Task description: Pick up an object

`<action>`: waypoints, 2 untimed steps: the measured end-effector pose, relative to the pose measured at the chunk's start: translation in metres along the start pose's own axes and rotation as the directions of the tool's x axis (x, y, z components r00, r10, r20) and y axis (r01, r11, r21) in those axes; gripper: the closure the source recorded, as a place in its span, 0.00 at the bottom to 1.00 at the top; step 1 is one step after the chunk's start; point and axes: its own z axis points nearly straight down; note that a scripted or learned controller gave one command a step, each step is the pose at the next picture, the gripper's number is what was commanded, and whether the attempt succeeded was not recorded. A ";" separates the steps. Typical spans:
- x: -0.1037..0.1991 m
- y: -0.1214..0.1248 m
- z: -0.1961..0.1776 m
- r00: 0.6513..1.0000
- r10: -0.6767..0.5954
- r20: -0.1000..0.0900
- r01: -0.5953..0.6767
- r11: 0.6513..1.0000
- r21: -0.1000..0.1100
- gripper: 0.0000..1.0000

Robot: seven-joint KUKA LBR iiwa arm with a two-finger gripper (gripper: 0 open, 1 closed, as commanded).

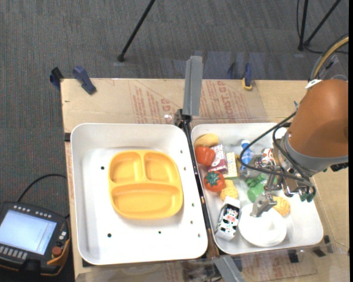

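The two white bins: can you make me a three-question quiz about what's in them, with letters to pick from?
1. Where is the yellow tray?
A. left bin
B. right bin
C. on the floor

2. How many sections does the yellow tray have?
A. one
B. three
C. six

3. Where is the pincer right now?
A. over the left bin
B. low over the right bin's toys
C. outside both bins

Answers:
1. A, the tray lies flat in the left bin.
2. B, two small sections sit above one long one.
3. B, it hangs in the right bin, just above the white plate and beside the green toy.
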 end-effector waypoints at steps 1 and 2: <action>-0.048 -0.004 0.108 0.997 0.079 0.026 -0.079 0.997 0.002 0.00; -0.121 -0.004 0.113 1.000 -0.005 0.021 0.005 1.000 0.006 0.00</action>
